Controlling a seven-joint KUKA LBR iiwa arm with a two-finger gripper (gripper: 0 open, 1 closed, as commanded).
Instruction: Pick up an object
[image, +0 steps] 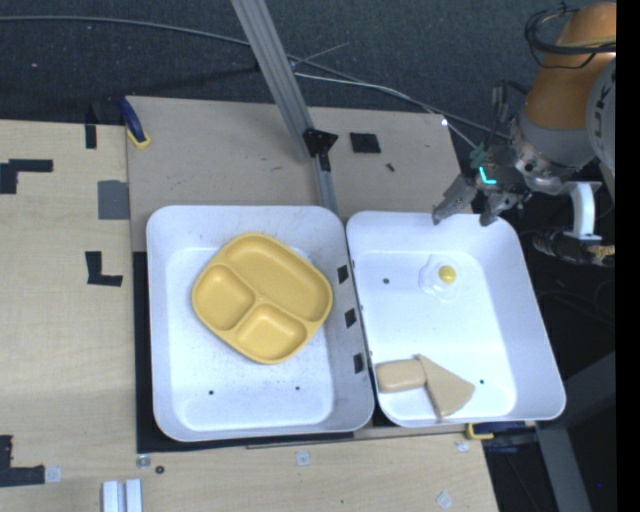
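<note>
Yellow plastic is sitting untouched in the left bin (170, 400): a smooth divided plate (262, 297) with three rounded hollows. The gripper (470, 205) is hovering spread and holding nothing over the right bin's (535, 330) far rim, so the pick is looking barely begun. A glossy toy fried egg (441, 276) is lying nearest beneath it; a tan wedge (446, 386) and block (399, 376) are waiting at the near edge.

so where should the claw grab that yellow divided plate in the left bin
Take the yellow divided plate by its raised outer rim, coming straight down from above. It lies flat, right side up, and too wide to span, so one finger goes inside a compartment and one outside the edge. The rim nearest the right bin looks the likely pick, closest to the claw.
</note>
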